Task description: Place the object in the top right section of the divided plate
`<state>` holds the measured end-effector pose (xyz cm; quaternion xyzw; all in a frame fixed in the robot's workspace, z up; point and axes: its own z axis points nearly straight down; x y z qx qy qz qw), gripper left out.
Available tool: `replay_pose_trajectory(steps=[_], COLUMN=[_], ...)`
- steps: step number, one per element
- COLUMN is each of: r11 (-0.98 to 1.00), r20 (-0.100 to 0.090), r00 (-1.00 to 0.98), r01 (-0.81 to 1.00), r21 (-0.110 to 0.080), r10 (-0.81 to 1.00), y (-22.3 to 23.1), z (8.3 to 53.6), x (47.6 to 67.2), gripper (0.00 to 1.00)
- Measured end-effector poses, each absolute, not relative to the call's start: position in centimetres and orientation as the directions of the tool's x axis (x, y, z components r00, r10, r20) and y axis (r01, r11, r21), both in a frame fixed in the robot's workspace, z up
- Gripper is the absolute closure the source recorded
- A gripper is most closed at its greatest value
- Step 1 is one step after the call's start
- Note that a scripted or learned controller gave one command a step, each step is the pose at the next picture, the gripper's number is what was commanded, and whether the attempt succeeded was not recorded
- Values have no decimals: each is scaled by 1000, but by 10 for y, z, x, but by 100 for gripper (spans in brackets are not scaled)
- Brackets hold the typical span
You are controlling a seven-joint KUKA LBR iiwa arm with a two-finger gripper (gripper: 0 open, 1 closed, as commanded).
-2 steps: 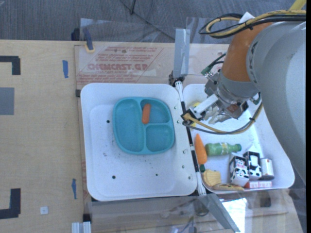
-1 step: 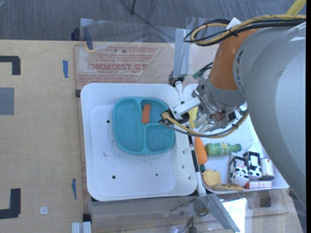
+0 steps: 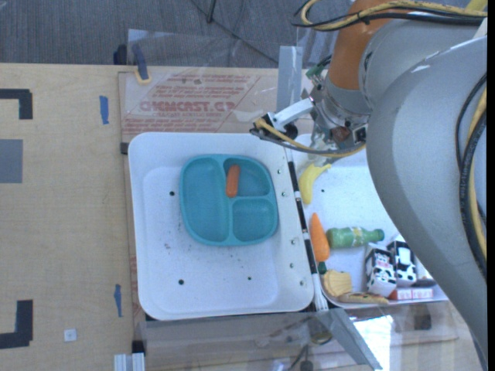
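In the left bin, toward its far edge, sits the teal plastic divided plate, and a small orange sausage-shaped piece lies in it on the ridge at the inner edge of the upper right section, its long axis running from the bin's far edge toward its near edge. It looks to rest partly on the divider rather than flat in the section's floor, so whether it counts as placed is a matter of judgement; I would call it in or very nearly in.

The gripper hangs over the far edge of the right bin, just above a yellow banana-shaped toy. Whether it is spread or closed I cannot tell, since the wrist hides it. The orange piece lies well apart from it, across the wall between the bins, toward the left bin's middle.

Along the right bin's near edge lie an orange carrot toy, a green bottle and a black-and-white cow-patterned carton.
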<state>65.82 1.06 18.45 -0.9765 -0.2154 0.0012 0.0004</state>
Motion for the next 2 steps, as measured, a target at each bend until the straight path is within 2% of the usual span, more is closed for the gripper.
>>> replay_pose_trajectory(steps=[1, 2], r11=[-980, -978], r20=[-4, 1], r00=[980, 978], r01=[199, 209], r21=[-4, 0], r10=[199, 209], y=[-52, -81], z=[184, 261], x=[623, 661], gripper=[100, 100])
